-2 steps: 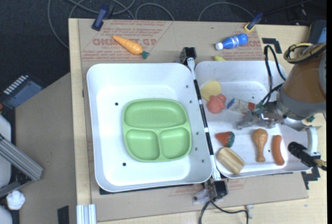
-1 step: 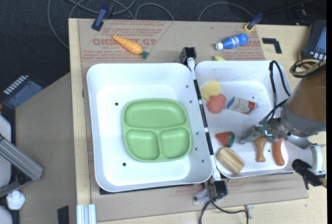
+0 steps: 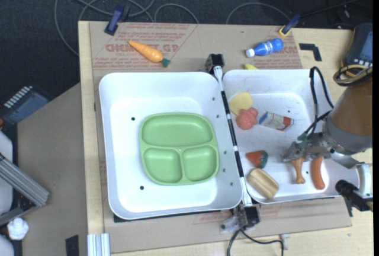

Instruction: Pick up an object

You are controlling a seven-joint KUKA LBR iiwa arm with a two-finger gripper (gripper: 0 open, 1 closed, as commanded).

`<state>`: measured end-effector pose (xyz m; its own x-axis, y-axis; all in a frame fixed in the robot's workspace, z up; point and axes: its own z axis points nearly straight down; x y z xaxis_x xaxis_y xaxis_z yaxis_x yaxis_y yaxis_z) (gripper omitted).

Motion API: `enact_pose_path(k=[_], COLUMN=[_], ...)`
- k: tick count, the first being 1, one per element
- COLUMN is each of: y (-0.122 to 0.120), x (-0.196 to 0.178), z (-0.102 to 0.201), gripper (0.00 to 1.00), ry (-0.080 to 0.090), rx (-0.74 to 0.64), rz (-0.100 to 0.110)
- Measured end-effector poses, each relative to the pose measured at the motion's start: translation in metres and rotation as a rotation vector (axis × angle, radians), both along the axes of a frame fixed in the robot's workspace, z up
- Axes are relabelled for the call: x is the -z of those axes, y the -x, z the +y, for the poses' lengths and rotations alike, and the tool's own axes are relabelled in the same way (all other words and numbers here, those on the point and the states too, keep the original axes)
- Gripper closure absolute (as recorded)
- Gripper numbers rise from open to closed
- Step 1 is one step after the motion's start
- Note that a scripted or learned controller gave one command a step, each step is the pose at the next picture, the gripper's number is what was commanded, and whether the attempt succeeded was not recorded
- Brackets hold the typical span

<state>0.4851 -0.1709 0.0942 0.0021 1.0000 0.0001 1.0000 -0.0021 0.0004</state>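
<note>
Gripper point(image 3: 298, 153) positioned low in the right bin point(image 3: 299, 84), reaching in from the right on the grey arm point(image 3: 349, 124); whether it is spread or pressed together cannot be told at this angle. Directly below it lie an orange carrot-like piece point(image 3: 298, 170) and a red sausage point(image 3: 319, 172), side by side and near the bin's front wall; contact with either is not discernible. Elsewhere in the right bin: a yellow item point(image 3: 241, 101) touching a pink-red item point(image 3: 247, 118), a small red-and-white tube point(image 3: 276, 121), a strawberry point(image 3: 257, 158) and a bread roll point(image 3: 263, 183) at the front left corner. Left bin point(image 3: 118, 101) holds a green divided plate point(image 3: 178, 148). On the table point(image 3: 195, 41) behind the bins rest a carrot point(image 3: 147, 51) and a blue-and-white bottle point(image 3: 265, 48).
</note>
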Motion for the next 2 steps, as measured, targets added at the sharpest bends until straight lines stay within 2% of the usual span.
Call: enact_pose_path(k=[1, 2], y=[-0.048, -0.058], x=[-0.091, -0.119], z=[0.083, 0.151], gripper=[1.00, 1.00], ry=[-0.001, 0.000], rx=[-0.004, -0.004], rz=[-0.002, -0.001])
